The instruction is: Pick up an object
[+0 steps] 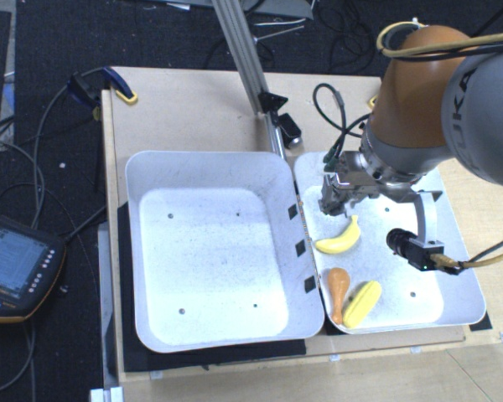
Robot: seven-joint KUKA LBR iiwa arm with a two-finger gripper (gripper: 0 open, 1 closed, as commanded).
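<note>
On arm [478,99] — "KUKA", partly visible.

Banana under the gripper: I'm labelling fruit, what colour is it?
Yellow. The banana shows best in the camera view, in the right bin.

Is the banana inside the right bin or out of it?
Inside. The banana lies flat on the floor of the right bin, just below the gripper and apart from the carrot.
</note>
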